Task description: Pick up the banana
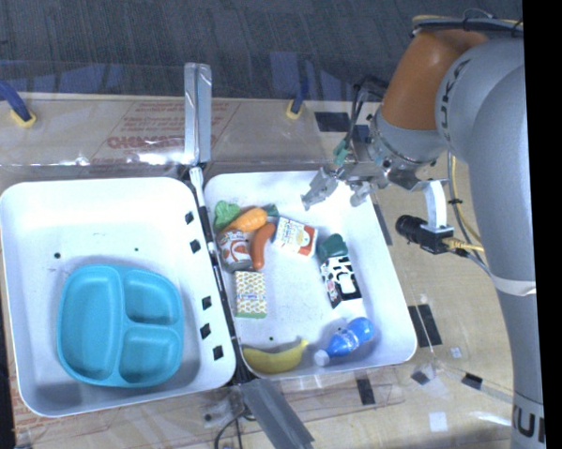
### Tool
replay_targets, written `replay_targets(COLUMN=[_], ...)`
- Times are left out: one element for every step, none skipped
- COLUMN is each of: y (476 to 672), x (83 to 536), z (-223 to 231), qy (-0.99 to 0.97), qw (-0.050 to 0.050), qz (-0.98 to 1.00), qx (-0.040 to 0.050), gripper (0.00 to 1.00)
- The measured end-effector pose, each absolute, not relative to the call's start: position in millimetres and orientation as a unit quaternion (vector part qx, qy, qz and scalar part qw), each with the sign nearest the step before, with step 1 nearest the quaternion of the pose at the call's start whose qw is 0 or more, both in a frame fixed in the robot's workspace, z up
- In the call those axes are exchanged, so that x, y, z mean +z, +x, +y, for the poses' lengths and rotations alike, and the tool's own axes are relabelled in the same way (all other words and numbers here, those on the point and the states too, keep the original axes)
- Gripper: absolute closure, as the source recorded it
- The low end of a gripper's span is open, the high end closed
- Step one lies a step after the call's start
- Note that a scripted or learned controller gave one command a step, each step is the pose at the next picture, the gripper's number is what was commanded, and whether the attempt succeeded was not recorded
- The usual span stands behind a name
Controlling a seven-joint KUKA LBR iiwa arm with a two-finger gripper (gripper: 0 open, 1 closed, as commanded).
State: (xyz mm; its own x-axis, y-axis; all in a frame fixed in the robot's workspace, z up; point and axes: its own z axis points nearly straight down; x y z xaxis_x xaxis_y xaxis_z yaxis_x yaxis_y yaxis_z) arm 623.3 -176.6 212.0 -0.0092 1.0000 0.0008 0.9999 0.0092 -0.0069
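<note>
The gripper [336,190] hangs seemingly open and empty over the right bin's [390,288] far edge, well apart from the banana [274,357].

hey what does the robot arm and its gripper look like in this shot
The arm is bulky and rounded, light grey, with a glossy orange band above the wrist. Thin cables run over the band and down the wrist side by a small black fitting. The gripper is small, grey metal, with two slim pale fingers.

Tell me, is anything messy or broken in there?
Nothing looks broken or spilled. The banana and blue bottle lie on their sides at the right bin's near edge, just jumbled toys.
</note>
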Motion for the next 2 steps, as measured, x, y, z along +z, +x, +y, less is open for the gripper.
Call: replay_targets(y=[569.7,486.9], x=[142.2,89.2], z=[-113.9,-97.6], qy=[-0.612,-0.553], qw=[0.003,0.003], qz=[-0.791,-0.833], qx=[0.0018,0.0008], gripper=[0.00,0.00])
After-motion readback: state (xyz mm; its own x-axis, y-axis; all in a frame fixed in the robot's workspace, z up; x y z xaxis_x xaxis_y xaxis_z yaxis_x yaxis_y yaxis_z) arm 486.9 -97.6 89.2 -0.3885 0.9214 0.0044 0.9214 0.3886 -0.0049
